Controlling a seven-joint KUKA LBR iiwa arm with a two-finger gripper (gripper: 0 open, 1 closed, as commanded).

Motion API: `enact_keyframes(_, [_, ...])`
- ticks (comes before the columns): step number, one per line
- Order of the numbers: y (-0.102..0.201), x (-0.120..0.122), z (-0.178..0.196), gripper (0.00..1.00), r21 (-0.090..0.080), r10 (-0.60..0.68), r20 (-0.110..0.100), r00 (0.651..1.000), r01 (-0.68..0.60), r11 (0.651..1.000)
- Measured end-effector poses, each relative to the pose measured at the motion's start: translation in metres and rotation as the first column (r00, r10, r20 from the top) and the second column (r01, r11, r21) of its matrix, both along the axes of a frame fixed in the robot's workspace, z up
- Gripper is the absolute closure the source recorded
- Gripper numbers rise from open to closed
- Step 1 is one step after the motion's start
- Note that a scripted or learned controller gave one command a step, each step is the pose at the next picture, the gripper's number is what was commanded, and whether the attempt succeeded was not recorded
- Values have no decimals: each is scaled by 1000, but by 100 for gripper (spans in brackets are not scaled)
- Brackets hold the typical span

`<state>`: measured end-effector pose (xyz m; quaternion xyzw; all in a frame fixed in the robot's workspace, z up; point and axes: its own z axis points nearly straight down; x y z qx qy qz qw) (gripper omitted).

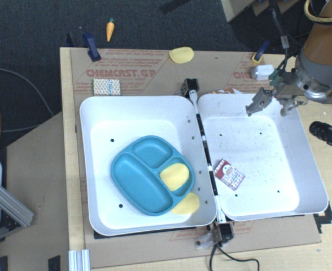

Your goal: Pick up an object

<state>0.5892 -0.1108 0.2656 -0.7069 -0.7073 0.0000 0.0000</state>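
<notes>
Gripper (272, 101) hangs over the right bin's (301, 196) far edge, fingers spread and holding nothing. Nearest target is the small red-and-white packet (229, 174) lying flat by the bin's near-left side; it likely calls for a centred, low descent, since flat things slip

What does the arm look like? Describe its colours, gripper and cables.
The arm has a broad orange band above a grey metal wrist ring. Its gripper is grey metal with two short fingers. Thin dark cables run along it, and a small white block sits beside the wrist.
</notes>
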Motion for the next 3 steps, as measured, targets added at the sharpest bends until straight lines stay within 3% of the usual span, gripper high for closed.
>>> enact_keyframes(1, [-14,-80,-102,0,1,-2,-3,1000,2,1000])
enact_keyframes(2, [64,-81,-81,0,1,1,0,1000,-1,1000])
enact_keyframes(3, [-22,-64,-154,0,-1,-3,-3,1000,3,1000])
